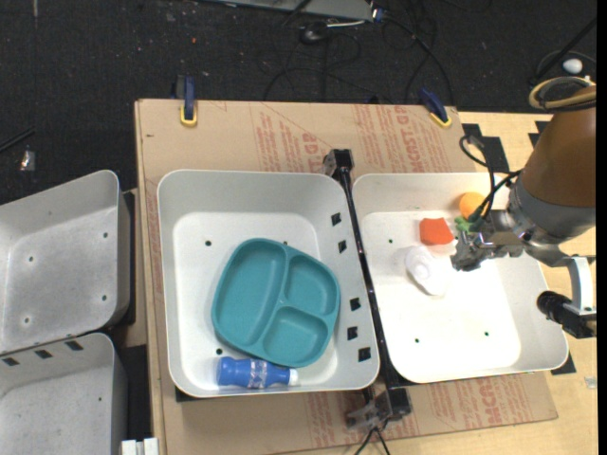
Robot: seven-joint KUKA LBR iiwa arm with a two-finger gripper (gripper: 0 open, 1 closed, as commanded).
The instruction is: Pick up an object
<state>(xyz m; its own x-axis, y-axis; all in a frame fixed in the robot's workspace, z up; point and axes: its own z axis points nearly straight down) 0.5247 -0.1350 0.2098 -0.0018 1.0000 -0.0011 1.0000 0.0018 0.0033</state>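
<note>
In the left bin (180, 282) you see one teal divided plate (275, 301) and, at the front edge, one blue bottle (254, 374) lying down. In the right bin (493, 349), near the back edge, are one white object (422, 268), one red block (435, 231) and one orange ball (469, 203). The gripper (467, 254) is low beside the block; you cannot tell its state, since it is small and dark.
</note>
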